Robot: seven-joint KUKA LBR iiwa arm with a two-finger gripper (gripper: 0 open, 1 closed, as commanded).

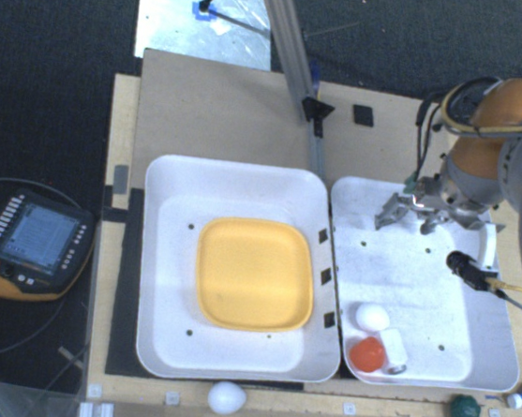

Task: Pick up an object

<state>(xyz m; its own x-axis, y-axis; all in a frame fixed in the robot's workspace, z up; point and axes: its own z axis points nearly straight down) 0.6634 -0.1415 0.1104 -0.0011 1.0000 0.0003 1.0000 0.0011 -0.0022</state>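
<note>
My gripper (408, 217) hovers over the far edge of the right bin (422, 279), fingers spread apart with nothing between them. At that bin's near left corner lie a white egg-shaped object (372, 317), a red-orange ball (368, 355) and a small white cylinder (393, 349), all well short of the gripper. A square yellow plate (255, 274) lies flat in the left bin (172, 239).
A black connector with a cable (466, 266) hangs over the right bin's right side. Outside the bins, a white egg (226, 398) and a green ball (464, 410) rest on the bench's front edge. A teach pendant (25, 242) lies far left.
</note>
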